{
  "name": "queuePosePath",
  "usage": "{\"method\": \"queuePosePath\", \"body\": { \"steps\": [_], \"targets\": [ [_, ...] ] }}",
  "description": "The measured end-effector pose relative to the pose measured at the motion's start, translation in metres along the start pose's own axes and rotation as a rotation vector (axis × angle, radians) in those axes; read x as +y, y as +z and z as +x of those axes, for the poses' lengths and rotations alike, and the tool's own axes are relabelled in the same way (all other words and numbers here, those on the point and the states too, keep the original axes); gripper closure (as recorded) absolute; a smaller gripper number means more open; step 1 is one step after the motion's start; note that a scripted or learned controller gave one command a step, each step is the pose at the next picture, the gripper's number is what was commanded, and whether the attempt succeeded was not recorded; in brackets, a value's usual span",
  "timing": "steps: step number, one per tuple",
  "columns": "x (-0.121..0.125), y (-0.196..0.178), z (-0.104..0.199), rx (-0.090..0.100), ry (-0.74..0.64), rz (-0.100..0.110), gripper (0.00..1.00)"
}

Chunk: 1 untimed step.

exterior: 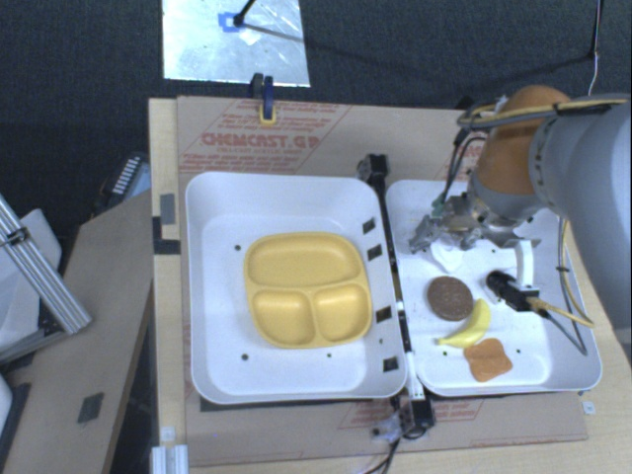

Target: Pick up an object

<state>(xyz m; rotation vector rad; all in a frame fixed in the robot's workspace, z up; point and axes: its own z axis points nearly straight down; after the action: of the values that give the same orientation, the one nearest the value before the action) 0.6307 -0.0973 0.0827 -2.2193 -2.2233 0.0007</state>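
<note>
In the right bin [568,358] lie a round brown patty [450,297], a small yellow banana [469,328] and an orange flat piece [488,360], close together near the bin's front left. My gripper [434,233] hangs low over the back left part of this bin, behind the patty and apart from it. I see nothing held in it.
The left bin [212,265] holds a yellow three-compartment tray [301,286]. A black divider strip [387,265] runs between the bins. The arm's grey body [583,166] covers the right bin's back right. A shiny plate [235,28] lies on the floor beyond the bench.
</note>
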Motion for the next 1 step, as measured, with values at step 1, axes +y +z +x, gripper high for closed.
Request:
{"method": "queuePosePath", "body": {
  "steps": [1],
  "targets": [
    [0.0025, -0.0150, -0.0011, -0.003, 0.000, -0.009, 1.00]
  ]
}}
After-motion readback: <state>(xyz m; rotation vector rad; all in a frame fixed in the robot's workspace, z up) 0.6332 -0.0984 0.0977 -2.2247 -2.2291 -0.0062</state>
